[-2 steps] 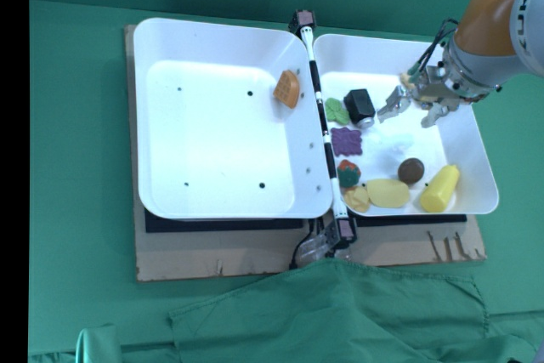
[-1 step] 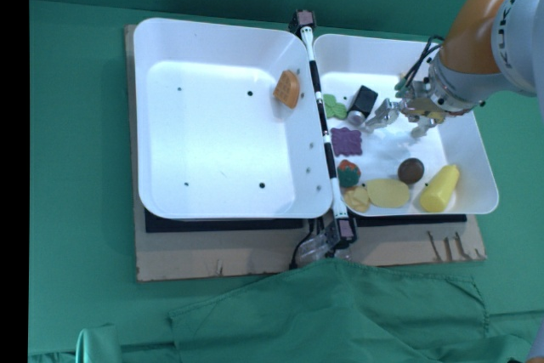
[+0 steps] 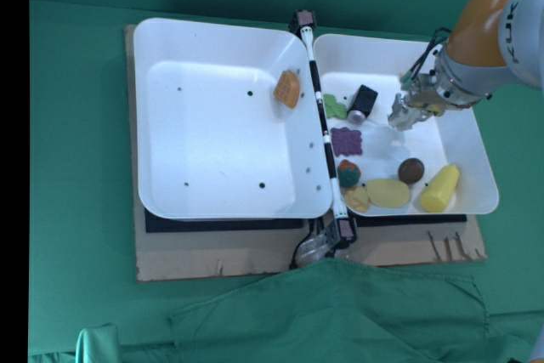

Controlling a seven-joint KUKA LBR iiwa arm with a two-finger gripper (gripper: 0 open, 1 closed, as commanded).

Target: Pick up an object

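1. Green cloth (image 3: 76, 183) covered the bench beneath a cardboard sheet (image 3: 212, 268) bearing both bins
2. The gripper (image 3: 401, 120) hung over the right bin (image 3: 476, 157), right of the black cylinder (image 3: 363, 103)
3. Brown ball (image 3: 411, 170) and yellow piece (image 3: 439, 189) lay near that bin's front rim

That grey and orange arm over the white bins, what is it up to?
The arm is reaching into the right bin, its end effector hanging over a bare patch near a black cylinder. Nothing shows between its fingers. A purple block, brown ball and yellow bottle lie in that bin. One orange piece sits in the left bin.
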